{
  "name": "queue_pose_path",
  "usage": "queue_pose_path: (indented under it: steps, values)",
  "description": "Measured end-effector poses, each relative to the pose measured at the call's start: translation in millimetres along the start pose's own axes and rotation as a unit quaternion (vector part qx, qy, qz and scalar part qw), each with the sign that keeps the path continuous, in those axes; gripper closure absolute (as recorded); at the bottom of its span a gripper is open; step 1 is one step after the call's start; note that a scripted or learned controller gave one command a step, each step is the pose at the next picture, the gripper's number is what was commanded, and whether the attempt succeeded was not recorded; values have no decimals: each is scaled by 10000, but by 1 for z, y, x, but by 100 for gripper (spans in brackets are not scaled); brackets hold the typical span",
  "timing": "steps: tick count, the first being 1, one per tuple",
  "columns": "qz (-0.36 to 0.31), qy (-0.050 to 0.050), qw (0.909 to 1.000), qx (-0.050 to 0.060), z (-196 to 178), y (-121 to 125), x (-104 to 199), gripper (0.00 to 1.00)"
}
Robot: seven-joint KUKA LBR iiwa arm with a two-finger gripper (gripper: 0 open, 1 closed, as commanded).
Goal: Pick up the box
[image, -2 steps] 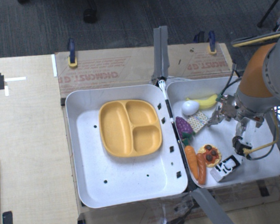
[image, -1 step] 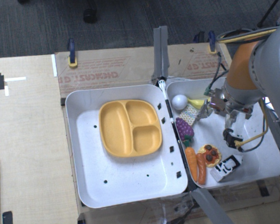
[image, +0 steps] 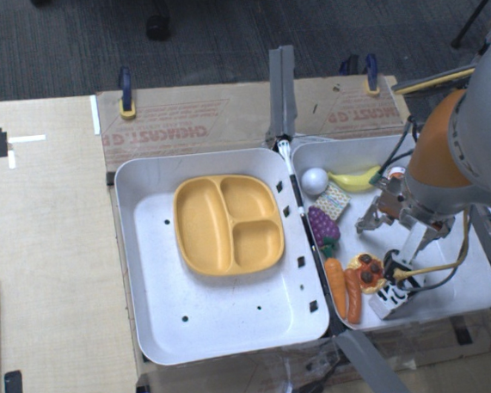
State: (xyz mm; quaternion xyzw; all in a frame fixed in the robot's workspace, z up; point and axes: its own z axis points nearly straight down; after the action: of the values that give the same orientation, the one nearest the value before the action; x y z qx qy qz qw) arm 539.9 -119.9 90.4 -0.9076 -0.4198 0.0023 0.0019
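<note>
Yellow divided plate (image: 228, 223) sits in left bin (image: 153, 312). Right bin (image: 462, 296) holds small patterned box (image: 333, 200), between white ball (image: 314, 179) and purple grapes (image: 323, 227), banana (image: 353, 178) just beside. My pincer (image: 374, 219) hangs right of box, apart from it. Cannot tell whether pincer apart or together. Carrot (image: 337, 288) lies nearer front.

Bright, even overhead light, soft shadows, slight blur throughout.
</note>
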Motion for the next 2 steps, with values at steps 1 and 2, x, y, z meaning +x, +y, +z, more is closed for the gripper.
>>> queue_pose_path:
  steps: [1,2]
  values:
    - [1873,-1,9823,-14,-1,39,48,0]
    - [2763,-72,9610,86,2,83,61,0]
